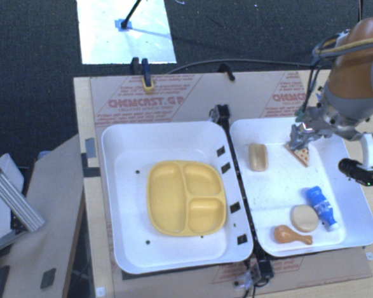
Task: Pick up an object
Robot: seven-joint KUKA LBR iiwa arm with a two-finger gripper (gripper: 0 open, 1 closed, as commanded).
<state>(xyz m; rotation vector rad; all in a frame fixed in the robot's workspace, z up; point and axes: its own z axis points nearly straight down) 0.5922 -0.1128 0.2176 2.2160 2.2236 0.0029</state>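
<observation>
Over the far end of the right bin (pixel 364 225), in the camera view, the gripper (pixel 298 138) hangs low above a small wedge that looks like a toy pizza slice (pixel 301 154), tan crust with a reddish face, lying flat on the white floor near the bin's back edge. The metal fingers sit right at the wedge's upper corner, but whether they are spread or closed, or touching the slice at all, cannot be told from this angle; nothing is plainly seen between them. Judged by its look, the slice is a light, stiff plastic piece, thin and flat, so it would likely be awkward to pinch from above and best taken across its narrow width near the crust, where the edges are thickest. Nearby in the same bin lie a beige bread-like piece (pixel 258 157), well apart to the left, and at the near end a round tan bun (pixel 304 218), a blue bottle (pixel 321 206) just beside it, and an orange pear-shaped toy (pixel 289 234). These rounder things would probably give the fingers more to close on. The left bin (pixel 120 150) bears a yellow divided plate (pixel 185 197).
</observation>
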